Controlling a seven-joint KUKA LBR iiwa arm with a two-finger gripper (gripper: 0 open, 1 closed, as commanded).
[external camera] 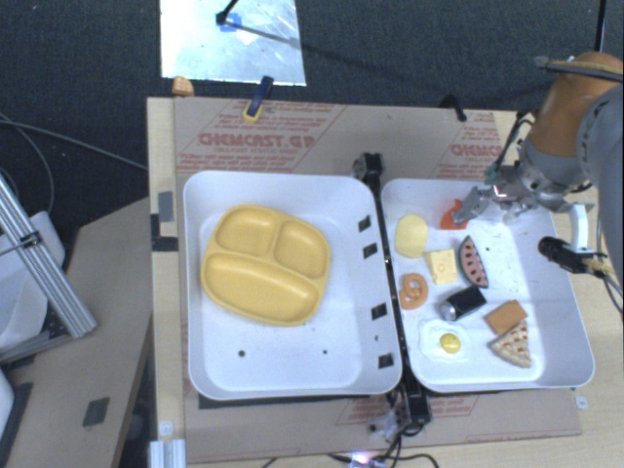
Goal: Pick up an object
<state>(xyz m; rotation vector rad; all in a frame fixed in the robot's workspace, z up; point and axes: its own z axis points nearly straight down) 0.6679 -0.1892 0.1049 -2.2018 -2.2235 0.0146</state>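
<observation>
Right now the gripper (pixel 480 203) hangs low over the far edge of the right bin (pixel 570 344); whether its fingers are spread or closed I cannot tell, since they blur into the wrist. Just beside the tip, toward the left bin (pixel 205 291), lies a small orange-red piece (pixel 451 216), probably the nearest candidate, though its shape is unclear. Nearer the camera from the tool sit the pale yellow round piece (pixel 411 234), the cheese slab (pixel 443 266) and the watermelon slice (pixel 473 261), whose long axis runs away from the tip. Beyond these lie the pretzel (pixel 413 291), black cylinder (pixel 461 304) and fried egg (pixel 448 341), crowded together. A yellow divided plate (pixel 265 263) rests well apart.
</observation>
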